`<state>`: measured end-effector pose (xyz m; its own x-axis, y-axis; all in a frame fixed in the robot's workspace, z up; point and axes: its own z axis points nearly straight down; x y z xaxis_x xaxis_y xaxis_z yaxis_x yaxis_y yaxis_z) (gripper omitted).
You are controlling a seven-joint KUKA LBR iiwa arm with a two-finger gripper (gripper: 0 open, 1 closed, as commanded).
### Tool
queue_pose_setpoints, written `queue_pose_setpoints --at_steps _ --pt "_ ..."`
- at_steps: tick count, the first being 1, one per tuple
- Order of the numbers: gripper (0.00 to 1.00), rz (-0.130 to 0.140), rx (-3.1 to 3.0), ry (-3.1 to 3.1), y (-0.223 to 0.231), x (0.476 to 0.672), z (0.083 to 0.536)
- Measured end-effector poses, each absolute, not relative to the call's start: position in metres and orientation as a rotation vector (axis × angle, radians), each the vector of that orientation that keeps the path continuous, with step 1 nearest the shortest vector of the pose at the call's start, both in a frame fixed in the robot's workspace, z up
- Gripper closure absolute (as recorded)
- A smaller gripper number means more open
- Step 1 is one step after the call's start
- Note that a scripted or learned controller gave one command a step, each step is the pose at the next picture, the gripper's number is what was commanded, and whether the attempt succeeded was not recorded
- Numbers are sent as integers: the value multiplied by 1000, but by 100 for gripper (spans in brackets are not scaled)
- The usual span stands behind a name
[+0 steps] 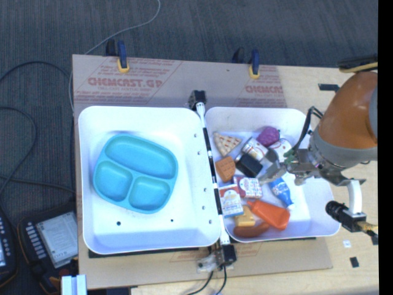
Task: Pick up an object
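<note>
The right bin holds a heap of small toy foods: a waffle slice, a purple piece, a brown block, a black block, a red-and-white packet, a small blue bottle and an orange carrot-like piece. My gripper reaches in from the right and sits low over the middle of the heap, just right of the black block and above the blue bottle. The arm's orange band hangs over the bin's right side and hides part of it.
The left bin holds a blue divided plate. A ridge with black latches separates the two bins. Blue-and-yellow clamps pin the cardboard sheet at the back. Cables lie on the floor to the left.
</note>
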<state>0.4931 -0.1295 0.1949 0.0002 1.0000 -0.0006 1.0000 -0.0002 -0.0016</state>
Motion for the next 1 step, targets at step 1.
queue_pose_setpoints --at_steps 1 --pt "0 -4 -2242 -2225 -112 488 104"
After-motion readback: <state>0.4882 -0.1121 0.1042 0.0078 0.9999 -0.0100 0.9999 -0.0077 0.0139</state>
